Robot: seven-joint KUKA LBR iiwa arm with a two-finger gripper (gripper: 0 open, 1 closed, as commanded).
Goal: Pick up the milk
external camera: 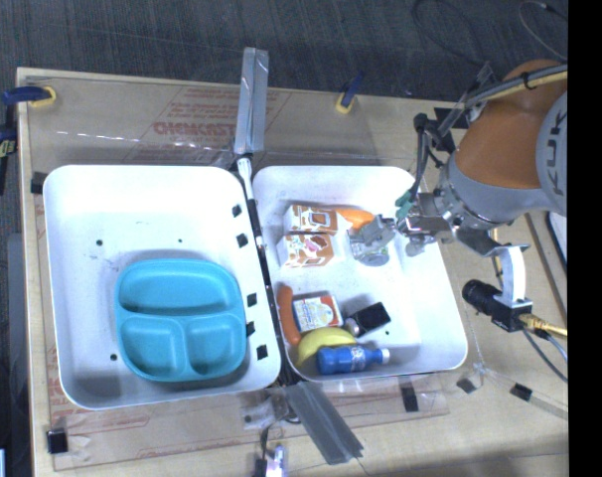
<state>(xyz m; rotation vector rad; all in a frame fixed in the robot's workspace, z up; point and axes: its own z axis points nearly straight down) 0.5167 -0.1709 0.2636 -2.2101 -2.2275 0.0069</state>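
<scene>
The arm (510,157) reached in from the right edge of the view, its orange band uppermost and the grey wrist housing below it; the wrist pointed leftward and down at a slant; the gripper (373,238) hung at its end, metallic and pale, low over the right-hand side of the bench; whether its fingers stood apart or together could not be made out.

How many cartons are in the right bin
3. Two cartons stand side by side near the far middle of the right bin, one above the other; a third carton lies nearer the front by the yellow fruit. Others may be hidden.
</scene>
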